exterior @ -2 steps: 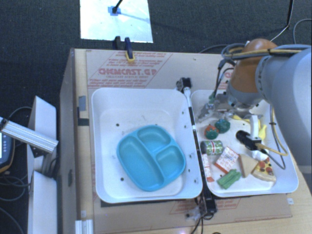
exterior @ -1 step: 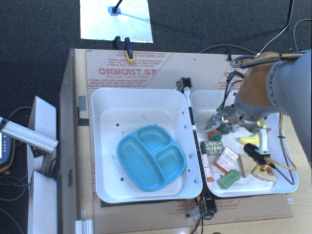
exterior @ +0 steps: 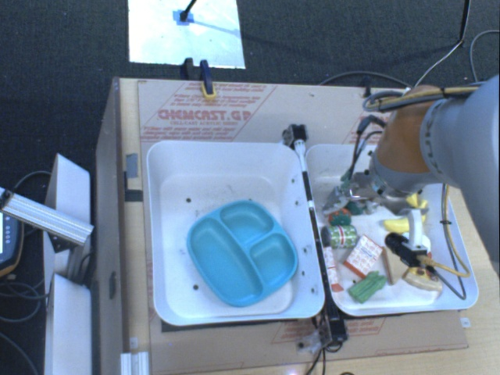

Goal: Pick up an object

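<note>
My gripper (exterior: 346,200) is down in the right bin (exterior: 451,242), near its back left part. Just in front of it lies a small green can (exterior: 341,235) on its side. A red and white box (exterior: 363,256) and a green block (exterior: 367,287) lie further forward. To the right of the gripper is a yellow banana-like piece (exterior: 400,225). A dark green thing (exterior: 358,206) shows right beside the gripper; whether it is gripped I cannot tell.
The left bin (exterior: 176,170) holds a blue divided plate (exterior: 242,251). A brown stick (exterior: 388,266) and a tan piece (exterior: 423,282) lie at the right bin's front. A black divider rail (exterior: 310,201) runs between the bins.
</note>
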Controlling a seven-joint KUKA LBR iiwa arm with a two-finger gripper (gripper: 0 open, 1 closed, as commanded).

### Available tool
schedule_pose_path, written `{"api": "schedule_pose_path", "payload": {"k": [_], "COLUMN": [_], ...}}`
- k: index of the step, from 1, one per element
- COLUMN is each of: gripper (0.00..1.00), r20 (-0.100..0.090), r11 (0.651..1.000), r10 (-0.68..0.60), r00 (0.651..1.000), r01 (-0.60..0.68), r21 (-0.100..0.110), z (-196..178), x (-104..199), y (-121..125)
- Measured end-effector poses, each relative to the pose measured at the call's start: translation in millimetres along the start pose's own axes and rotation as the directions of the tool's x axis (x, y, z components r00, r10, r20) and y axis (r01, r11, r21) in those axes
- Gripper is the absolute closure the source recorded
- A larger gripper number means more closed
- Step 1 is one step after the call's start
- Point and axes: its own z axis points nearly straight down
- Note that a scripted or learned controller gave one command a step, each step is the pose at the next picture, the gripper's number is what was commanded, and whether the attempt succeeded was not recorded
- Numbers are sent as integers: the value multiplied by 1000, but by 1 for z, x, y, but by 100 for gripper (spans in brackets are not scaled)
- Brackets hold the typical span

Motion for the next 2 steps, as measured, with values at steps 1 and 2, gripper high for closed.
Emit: {"api": "schedule_pose_path", "payload": {"k": [1, 2], "gripper": [100, 100], "r20": [0, 0], "r11": [1000, 1000], "r10": [-1, -2], "r00": [1000, 1000], "r01": [1, 2], "r21": [-2, -4], "z": [-11, -113], "x": [0, 49], "y": [1, 3]}}
